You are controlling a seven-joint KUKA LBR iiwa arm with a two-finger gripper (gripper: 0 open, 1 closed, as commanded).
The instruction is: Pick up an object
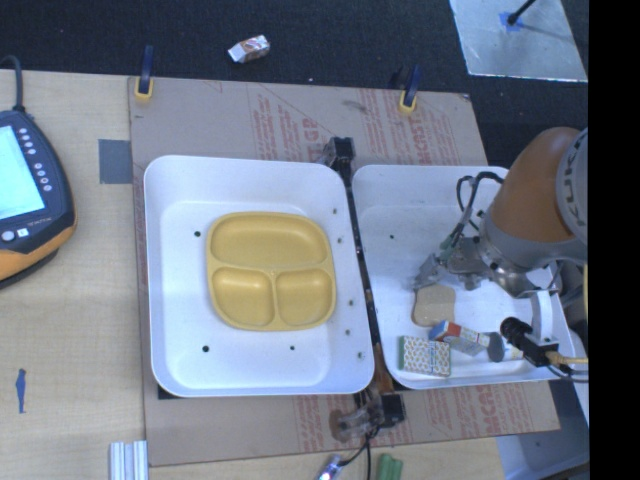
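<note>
cardboard-covered bench [300,118], dark floor [330,18] beyond

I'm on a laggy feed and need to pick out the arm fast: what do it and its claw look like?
The arm is a thick rounded body, orange band on top, grey below. Black cables loop off its left side. The claw is small, grey metal, with thin angular parts, above the right bin.
</note>
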